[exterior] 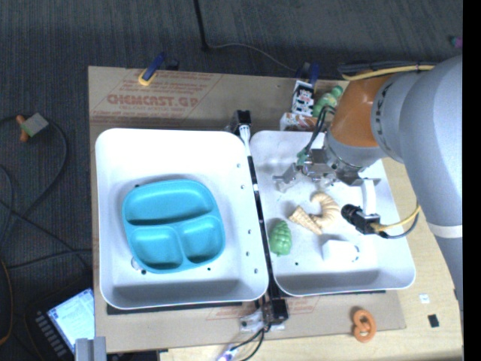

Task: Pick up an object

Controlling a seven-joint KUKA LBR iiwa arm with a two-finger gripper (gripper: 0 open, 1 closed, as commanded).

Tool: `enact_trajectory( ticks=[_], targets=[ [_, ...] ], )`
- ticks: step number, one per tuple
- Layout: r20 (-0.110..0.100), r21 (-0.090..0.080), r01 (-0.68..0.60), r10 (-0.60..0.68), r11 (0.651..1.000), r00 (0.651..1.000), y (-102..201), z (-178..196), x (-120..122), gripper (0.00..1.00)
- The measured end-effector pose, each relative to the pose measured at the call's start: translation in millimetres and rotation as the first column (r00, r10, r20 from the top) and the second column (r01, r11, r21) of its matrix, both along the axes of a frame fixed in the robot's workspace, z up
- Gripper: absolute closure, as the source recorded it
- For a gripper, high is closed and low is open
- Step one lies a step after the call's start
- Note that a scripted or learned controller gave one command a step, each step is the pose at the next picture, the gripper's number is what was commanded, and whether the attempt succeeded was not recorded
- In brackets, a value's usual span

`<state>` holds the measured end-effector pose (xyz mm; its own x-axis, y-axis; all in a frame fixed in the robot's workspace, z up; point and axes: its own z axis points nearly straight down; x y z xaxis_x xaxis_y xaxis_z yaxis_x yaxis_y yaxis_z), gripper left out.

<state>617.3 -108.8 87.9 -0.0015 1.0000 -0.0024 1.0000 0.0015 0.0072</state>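
Gripper (289, 177): it hangs over the upper part of the right bin (391, 277), and whether it is spread or pressed together cannot be told; nothing shows between its fingers. Left bin (113, 201): holds a blue three-compartment tray (173, 222). Right bin: holds a green ridged object (280, 238) near its left wall, a tan cone-shaped object (317, 211) just below the gripper, and a white block (340, 250) to the lower right.

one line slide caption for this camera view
Grey arm reaches into the right white bin above a tan ice-cream-cone toy; blue divided tray lies in the left bin.
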Motion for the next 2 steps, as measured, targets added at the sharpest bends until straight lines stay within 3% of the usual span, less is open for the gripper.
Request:
enact_trajectory(
  ticks=[1, 2],
  targets=[
    [-0.008, 0.002, 0.002, -0.002, 1.000, 1.000, 14, 31, -82, 0.00],
    [0.000, 0.001, 0.001, -0.001, 1.000, 1.000, -12, 9, -80, 0.00]
  ],
)
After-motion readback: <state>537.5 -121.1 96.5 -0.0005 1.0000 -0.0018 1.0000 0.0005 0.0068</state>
